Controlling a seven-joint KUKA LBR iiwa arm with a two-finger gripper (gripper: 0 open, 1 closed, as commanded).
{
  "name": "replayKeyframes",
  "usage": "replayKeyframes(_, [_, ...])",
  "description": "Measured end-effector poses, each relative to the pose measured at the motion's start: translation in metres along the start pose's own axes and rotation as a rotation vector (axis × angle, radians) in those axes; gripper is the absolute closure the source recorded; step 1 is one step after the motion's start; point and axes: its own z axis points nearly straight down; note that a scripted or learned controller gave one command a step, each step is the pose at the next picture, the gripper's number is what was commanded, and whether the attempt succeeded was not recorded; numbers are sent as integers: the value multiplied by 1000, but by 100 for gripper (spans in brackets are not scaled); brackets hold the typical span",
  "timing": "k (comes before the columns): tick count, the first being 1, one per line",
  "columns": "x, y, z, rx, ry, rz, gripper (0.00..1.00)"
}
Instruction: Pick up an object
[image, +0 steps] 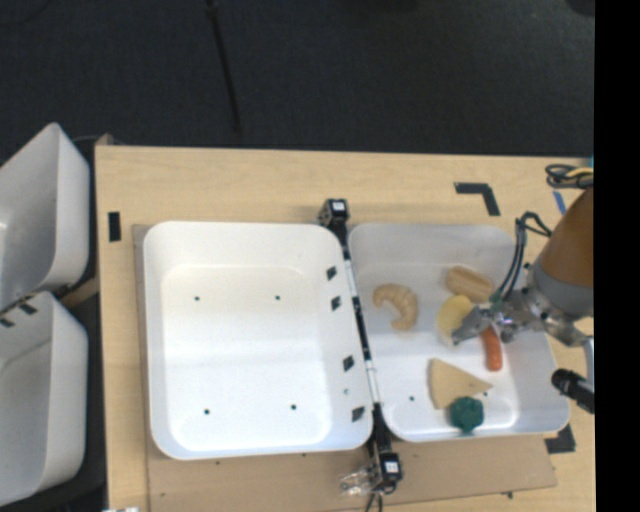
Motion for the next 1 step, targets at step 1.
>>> replayKeyframes(1, [23,-51,13,7,3,4,0])
